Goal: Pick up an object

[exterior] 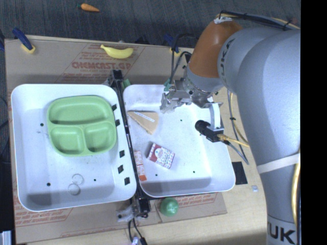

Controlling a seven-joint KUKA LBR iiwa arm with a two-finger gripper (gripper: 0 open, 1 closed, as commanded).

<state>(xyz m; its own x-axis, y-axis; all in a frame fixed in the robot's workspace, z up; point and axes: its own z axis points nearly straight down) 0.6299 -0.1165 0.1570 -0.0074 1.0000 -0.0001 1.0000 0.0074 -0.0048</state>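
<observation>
My gripper (170, 104) hangs over the back of the right bin (204, 180), just right of a tan wedge-shaped piece (145, 120) that lies near the bin's left wall. Nothing shows between its fingers. A small red and white box (161, 155) lies in the middle of the same bin, in front of the gripper. In the left bin (30, 188) sits a green divided tray (82, 125).
A yellow banana (117, 50) lies on the cardboard behind the bins. A green ball (169, 206) rests in front of the right bin. An orange carrot-like piece (90, 7) lies on the floor at the back. A small orange label (140, 171) sticks near the divider.
</observation>
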